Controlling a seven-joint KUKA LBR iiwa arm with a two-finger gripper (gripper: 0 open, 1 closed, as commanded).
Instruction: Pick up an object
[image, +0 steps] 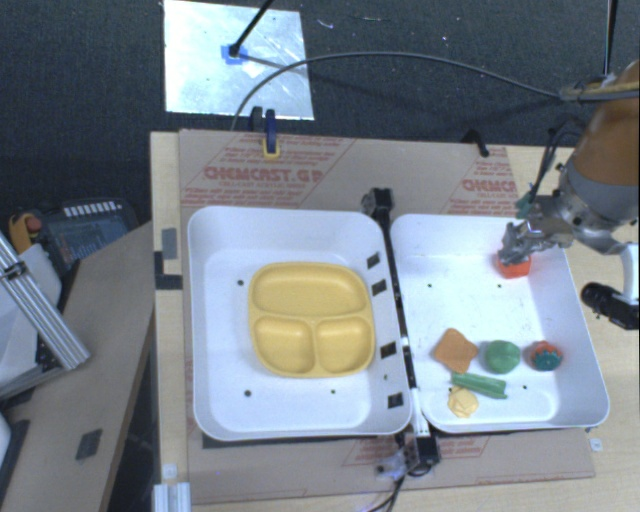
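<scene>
In the right bin (560, 300) my gripper (520, 245) hangs over the far right part, directly above a small orange-red object (514, 265) that touches its fingertips. Near the bin's front lie a tan-orange piece (455, 350), a round green object (501, 355), a red and teal ball-like object (544, 355), a long green pod (478, 384) and a pale yellow piece (462, 402). A yellow three-compartment plate (308, 318) sits in the left bin (215, 300).
A black divider with clips (392, 300) runs between the two bins. Cables cross the dark floor behind the bench. An aluminium bar (40, 310) and a control box (85, 225) stand at the left.
</scene>
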